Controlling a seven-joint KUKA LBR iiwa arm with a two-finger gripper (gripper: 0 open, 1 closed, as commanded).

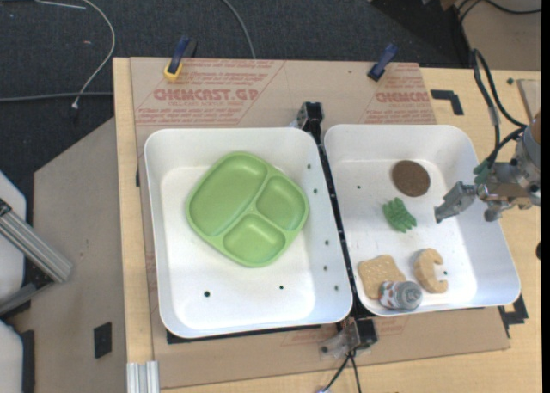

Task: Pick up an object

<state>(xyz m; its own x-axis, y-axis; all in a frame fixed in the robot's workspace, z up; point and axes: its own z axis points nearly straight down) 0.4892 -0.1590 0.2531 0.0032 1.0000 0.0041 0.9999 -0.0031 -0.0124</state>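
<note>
Red "CHEMCAST GP" print on the brown board (215, 90), twice, behind both bins.

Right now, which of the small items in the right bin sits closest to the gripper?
The green leafy piece, just left of the gripper. The brown disc lies farther up, and the cracker, bitten donut and grey object lie lower.

I see the gripper (453, 202) reaching in from the right edge, arm mostly out of frame, low at mid-depth
</note>
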